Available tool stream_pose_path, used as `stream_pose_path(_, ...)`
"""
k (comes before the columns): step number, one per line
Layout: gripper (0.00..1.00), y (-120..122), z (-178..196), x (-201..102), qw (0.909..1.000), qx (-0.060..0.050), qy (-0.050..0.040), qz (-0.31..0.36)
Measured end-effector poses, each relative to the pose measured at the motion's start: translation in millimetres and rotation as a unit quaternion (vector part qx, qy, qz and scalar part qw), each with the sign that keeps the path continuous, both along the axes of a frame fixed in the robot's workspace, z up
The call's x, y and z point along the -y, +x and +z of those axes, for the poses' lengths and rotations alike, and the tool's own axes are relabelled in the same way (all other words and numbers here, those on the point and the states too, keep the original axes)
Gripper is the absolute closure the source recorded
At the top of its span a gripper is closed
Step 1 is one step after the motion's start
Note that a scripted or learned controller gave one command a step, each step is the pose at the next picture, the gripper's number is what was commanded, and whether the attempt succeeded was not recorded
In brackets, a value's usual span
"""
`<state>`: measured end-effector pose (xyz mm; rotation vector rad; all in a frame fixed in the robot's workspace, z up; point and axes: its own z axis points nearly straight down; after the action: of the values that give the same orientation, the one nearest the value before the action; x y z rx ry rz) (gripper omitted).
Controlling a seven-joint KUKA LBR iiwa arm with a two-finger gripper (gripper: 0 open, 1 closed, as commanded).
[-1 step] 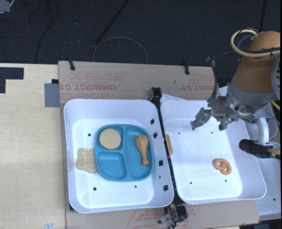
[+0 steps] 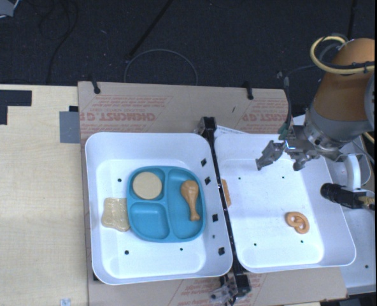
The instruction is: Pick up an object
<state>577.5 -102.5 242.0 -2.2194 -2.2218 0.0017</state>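
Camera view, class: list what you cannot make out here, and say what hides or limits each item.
- End effector: too small and dark to judge its grip.
- Tan object by the divider: partly hidden behind it; identity unclear.
- Pale item left of the blue tray: too blurred to identify.

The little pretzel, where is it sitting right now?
The pretzel lies on the floor of the right bin, toward its lower right corner, alone and well apart from the blue tray in the left bin.

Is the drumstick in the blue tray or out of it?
In. The drumstick lies inside the right compartment of the blue tray, within its rim.
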Motion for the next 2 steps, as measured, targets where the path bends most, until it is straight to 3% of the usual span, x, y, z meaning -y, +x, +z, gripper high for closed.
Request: stream_pose_path(2,0.0,-11.6,-124.9,-2.4,1.0,-0.004,0.0008,0.0)
